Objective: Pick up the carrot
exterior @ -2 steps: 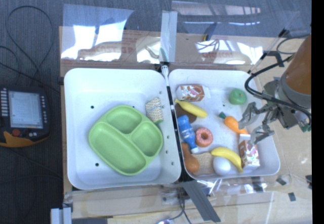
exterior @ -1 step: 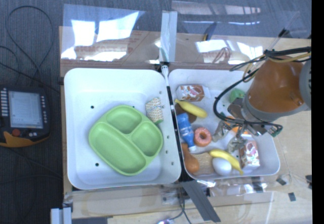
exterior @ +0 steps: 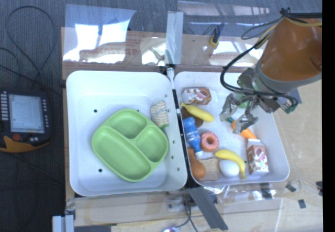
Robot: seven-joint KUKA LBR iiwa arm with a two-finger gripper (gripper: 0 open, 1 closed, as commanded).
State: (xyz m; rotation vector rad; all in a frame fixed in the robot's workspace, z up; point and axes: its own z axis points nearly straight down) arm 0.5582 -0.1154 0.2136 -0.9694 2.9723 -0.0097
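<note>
We see the end effector (exterior: 239, 117) low in the right bin (exterior: 280, 170), fingers spread and gripping nothing, directly over the carrot (exterior: 247, 133), which lies just beyond the milk carton (exterior: 256, 156).

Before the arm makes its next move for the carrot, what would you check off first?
1. Carrot in sight, in the right bin: ok.
2. Gripper above the carrot's end: ok, roughly.
3. Carrot between the fingers: cannot tell.
4. Room around it: not ok, milk carton sits close beside it.
5. Banana and donut out of the way: ok.
</note>
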